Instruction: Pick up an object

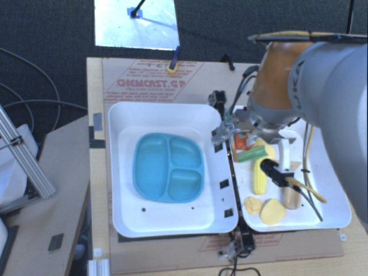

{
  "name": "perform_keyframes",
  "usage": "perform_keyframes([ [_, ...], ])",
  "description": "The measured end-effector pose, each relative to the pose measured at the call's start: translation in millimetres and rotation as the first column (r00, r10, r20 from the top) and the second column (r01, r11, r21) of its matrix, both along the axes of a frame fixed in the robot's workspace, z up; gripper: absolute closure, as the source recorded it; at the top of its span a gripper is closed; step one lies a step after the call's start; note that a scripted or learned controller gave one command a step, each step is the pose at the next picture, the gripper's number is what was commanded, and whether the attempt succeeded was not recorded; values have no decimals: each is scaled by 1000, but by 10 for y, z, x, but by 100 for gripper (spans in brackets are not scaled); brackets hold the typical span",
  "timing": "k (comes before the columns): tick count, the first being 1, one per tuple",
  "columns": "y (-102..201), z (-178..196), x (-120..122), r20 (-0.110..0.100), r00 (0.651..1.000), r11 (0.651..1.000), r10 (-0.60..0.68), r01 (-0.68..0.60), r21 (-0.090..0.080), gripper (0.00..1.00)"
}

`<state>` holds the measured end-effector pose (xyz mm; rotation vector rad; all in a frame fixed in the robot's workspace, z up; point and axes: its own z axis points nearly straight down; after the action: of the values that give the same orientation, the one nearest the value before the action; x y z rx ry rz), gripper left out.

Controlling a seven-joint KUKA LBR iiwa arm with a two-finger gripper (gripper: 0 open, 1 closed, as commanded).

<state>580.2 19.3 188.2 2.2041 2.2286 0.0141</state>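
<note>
we judge the step in hand to be the reach: the grey arm [322, 91] leans in from the right of the frame over the right bin [339, 214], and its claw [230, 132] sits low at the bin's upper left corner, just beside a green piece [251, 153] and something red [240, 141]; whether the claw is spread or pressed together we cannot tell. lower in that bin lie a corn cob [260, 177] and yellow toy food [272, 211]. the left bin [123, 128] holds a blue divided plate [168, 168]. next, we think, it must settle on one item and lift. the board on the table [146, 79] reads roughly "chemcast gp"
</note>
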Motion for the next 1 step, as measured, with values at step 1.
perform_keyframes([
  [1,-252,-42,-713,-15,1000,1000,-13,13,-1,0],
])
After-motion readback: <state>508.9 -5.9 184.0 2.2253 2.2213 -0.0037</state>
